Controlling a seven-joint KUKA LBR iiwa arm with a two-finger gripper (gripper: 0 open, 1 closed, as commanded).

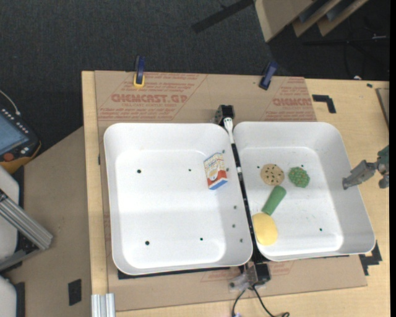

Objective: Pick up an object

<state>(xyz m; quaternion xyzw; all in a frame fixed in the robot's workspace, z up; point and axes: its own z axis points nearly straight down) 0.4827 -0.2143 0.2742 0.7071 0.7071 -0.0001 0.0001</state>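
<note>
The grey metal gripper (pixel 360 175) sits at the right bin's (pixel 346 229) outer edge; its grasp cannot be told. To its left lie a bumpy green ball (pixel 299 177), a round cookie (pixel 271 174), a smooth green cylinder (pixel 273 200) and a yellow lump (pixel 266 228). Farther left stands a small carton (pixel 216 170).

A dark carpet (pixel 93 37) covered the floor across the top of the frame. The table (pixel 185 93) wore brown printed cardboard, held by two blue clamps (pixel 139 71) at its upper edge. Pale wooden boards (pixel 303 18) lay upper right.
</note>
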